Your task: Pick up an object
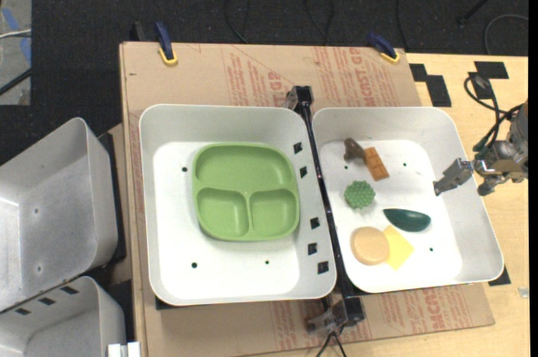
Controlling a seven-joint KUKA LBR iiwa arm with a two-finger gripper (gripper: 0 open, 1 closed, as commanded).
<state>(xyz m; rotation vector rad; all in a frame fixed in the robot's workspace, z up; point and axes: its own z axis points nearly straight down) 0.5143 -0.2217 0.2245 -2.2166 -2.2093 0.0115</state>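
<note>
Two bins sit side by side on a board [252,78]. The left bin [160,179] holds a divided tray [246,191] near its middle. In the right bin [437,128], a block [375,163] lies toward the far edge beside a small figure [354,149]; a bumpy ball [360,195] sits at the centre, an oval piece [408,219] just right of it, and a disc [369,246] touching a flat square [398,250] lies toward the near edge.

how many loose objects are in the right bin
5: brown piece and orange block at the back, green spiky ball mid, dark green piece, tan disc on yellow piece.
</note>
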